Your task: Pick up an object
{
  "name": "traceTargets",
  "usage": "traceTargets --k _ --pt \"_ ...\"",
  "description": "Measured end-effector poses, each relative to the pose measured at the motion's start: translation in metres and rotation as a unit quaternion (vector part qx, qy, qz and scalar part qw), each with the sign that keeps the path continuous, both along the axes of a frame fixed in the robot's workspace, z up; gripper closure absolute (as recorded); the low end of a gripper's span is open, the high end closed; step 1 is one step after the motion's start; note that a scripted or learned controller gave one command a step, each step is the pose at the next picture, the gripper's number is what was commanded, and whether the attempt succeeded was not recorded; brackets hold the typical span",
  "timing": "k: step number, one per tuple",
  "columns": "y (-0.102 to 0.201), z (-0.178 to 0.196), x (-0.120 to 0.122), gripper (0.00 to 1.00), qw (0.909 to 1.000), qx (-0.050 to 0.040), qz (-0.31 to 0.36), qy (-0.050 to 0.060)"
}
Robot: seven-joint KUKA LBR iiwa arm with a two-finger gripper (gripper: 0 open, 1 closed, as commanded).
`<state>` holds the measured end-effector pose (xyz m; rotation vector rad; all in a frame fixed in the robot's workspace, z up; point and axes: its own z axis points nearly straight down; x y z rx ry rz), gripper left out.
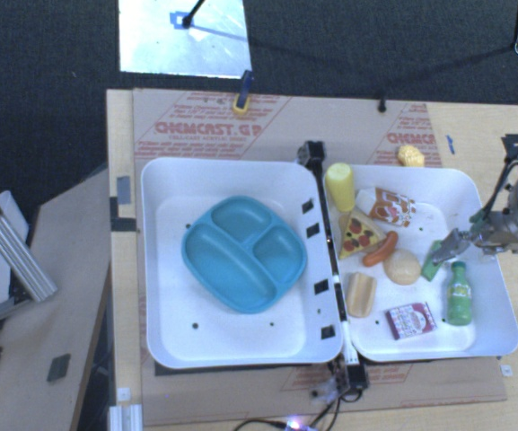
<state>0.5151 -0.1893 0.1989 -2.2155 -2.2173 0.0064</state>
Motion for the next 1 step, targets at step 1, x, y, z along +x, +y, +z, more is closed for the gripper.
traceTargets --k 1 --pt "0.0 0.0043 0.0025 0.0 1.0 -0.0013 0.001 -0.005"
